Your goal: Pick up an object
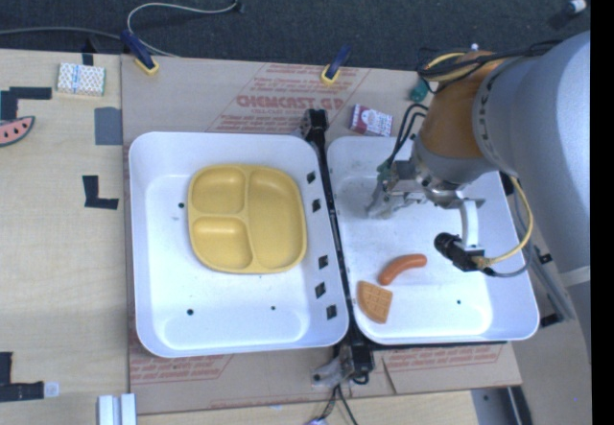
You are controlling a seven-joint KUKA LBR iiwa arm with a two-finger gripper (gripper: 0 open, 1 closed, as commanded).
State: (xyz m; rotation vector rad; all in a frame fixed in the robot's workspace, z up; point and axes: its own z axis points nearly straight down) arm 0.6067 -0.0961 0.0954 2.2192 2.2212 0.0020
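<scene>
A small orange sausage [401, 268] lies in the right bin [499, 313], toward its front. Just below and left of it sits a tan waffle-like piece [375, 301]. My gripper [386, 200] hangs low over the upper middle of the right bin, above and slightly left of the sausage and apart from it. Nothing shows between its fingers. The grey arm with its orange band [456, 121] comes in from the right and covers the bin's back right part.
A yellow divided plate [247, 218] lies in the left bin [163, 318]. A small red-and-white packet [369, 120] rests on the cardboard behind the right bin. Yellow clamps [335, 68] and cables sit at the back edge.
</scene>
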